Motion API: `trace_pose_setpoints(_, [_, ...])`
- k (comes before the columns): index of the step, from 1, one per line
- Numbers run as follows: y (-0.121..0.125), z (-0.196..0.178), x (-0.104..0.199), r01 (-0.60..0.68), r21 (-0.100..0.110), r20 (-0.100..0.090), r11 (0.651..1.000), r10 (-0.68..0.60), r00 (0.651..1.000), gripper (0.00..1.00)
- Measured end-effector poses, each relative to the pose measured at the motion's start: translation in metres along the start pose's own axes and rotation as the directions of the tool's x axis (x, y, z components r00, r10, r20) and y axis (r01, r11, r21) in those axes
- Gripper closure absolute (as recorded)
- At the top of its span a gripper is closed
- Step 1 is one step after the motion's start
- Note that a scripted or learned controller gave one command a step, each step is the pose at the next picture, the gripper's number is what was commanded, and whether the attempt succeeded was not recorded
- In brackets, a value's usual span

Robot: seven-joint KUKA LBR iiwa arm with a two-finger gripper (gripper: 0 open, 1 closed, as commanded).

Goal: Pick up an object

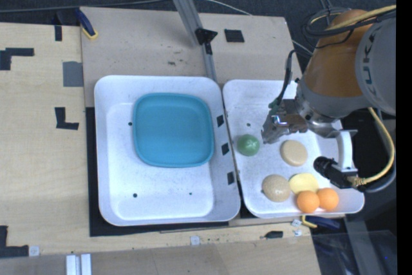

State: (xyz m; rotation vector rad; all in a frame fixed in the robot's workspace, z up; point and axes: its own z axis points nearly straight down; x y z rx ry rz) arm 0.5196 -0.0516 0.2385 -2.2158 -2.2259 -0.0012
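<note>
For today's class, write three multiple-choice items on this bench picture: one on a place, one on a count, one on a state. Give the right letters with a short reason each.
1. Where does the blue plate lie?
A. left bin
B. right bin
C. on the bench outside the bins

2. How many orange balls lie in the right bin?
A. none
B. two
C. four

3. How does the green ball stand to the gripper?
A. lifted clear of the bin
B. lying in the bin beside it
C. lying on the blue plate

Answers:
1 A: the blue plate sits inside the left bin.
2 B: two orange balls lie side by side at the right bin's near edge.
3 B: the green ball lies on the bin floor, just left of the gripper.
</note>
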Motion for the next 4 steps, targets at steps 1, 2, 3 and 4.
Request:
trace_pose_setpoints(1, [0.005,-0.008,0.053,0.0,0.0,0.0,1.0,0.0,1.0,1.0])
trace_pose_setpoints(2, [0.018,-0.011,0.104,0.0,0.0,0.0,1.0,0.0,1.0,1.0])
trace_pose_setpoints(3, [0.025,0.006,0.152,-0.001,0.002,0.001,1.0,0.001,1.0,1.0])
trace_pose_setpoints(4, [0.025,0.005,0.151,-0.004,0.001,0.002,1.0,0.004,1.0,0.0])
